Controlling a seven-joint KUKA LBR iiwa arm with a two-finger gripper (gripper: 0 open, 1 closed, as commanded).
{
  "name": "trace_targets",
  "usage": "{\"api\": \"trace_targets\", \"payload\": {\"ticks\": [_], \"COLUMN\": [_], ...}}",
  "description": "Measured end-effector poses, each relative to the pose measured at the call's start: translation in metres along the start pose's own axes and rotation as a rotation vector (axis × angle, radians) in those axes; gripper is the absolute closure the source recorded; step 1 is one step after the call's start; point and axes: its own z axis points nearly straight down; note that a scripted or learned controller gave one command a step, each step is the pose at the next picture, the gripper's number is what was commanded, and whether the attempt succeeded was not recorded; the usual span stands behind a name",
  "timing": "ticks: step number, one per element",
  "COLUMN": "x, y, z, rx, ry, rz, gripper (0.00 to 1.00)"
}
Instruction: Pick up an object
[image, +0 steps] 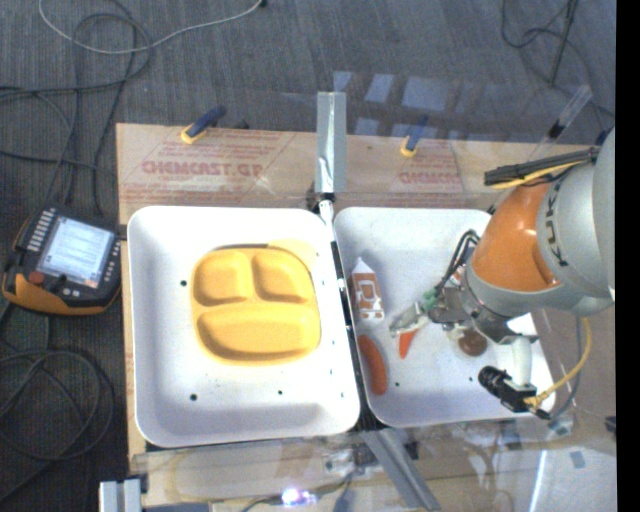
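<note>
Orange carrot (405, 343) just below claw (428, 312), prob. untouched.

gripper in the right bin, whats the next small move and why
Probably a short descent onto the orange carrot-like piece. The gripper sits just above it in the right bin, and nothing shows between its fingers, so the pick looks not yet made.

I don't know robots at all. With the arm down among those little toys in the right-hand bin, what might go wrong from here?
The gripper sits low in the right bin, crowded by a small carrot and a brown round piece. It may close on two things, or on none.

It could also nudge the carrot aside toward the hot dog.

The arm hides part of that bin from the camera, so a miss there may go unnoticed.
</note>
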Motion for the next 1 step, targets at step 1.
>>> {"api": "trace_targets", "payload": {"ticks": [1], "x": [0.0], "y": [0.0012], "z": [-0.0092], "rx": [-0.001], "ry": [0.0], "rz": [-0.001], "gripper": [1.0]}}
